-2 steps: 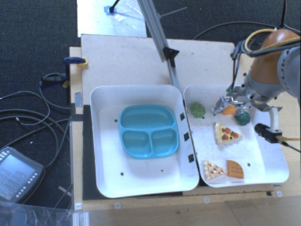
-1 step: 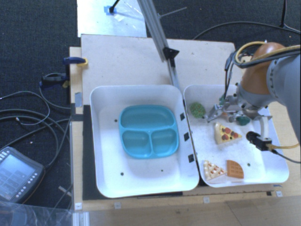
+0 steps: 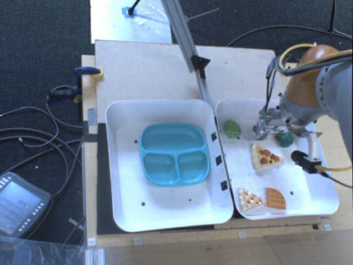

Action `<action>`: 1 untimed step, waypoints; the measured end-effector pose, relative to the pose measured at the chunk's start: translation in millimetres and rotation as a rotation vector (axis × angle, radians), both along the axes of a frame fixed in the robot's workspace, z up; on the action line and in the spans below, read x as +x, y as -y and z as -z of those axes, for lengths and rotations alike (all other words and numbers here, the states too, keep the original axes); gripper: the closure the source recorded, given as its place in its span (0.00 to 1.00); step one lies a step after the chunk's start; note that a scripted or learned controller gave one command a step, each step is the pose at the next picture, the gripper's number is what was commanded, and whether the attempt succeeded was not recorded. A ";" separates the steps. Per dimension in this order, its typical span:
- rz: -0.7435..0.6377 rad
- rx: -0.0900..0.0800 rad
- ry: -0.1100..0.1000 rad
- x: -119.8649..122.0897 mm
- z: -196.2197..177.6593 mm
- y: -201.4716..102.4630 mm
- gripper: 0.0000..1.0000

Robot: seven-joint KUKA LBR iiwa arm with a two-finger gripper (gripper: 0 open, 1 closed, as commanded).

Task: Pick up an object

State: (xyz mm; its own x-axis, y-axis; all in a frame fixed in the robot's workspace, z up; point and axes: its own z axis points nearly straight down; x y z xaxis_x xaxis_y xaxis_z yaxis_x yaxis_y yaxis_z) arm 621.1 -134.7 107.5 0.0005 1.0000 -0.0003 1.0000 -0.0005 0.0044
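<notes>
My gripper [image 3: 263, 130] hangs over the upper middle of the right bin [image 3: 325, 200], its metal fingers pointing down just above a pizza slice [image 3: 266, 157]. A dark teal object [image 3: 285, 139] lies close to its right, partly hidden by the wrist. A green broccoli-like piece [image 3: 231, 128] rests to its left. Nothing shows between the fingers. Near the bin's front lie a second pizza slice [image 3: 250, 199] and an orange waffle piece [image 3: 275, 198].
The left bin [image 3: 124, 203] holds a blue divided tray [image 3: 174, 153]. A slanted metal pole [image 3: 182, 29] crosses above the bins' divider. The arm's grey body with its orange band [image 3: 309, 76] and cables sits over the right bin's back right.
</notes>
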 end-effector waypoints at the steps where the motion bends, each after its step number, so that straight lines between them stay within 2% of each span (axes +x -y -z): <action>1: -0.006 -0.001 0.003 11.7 -51.2 2.2 1.00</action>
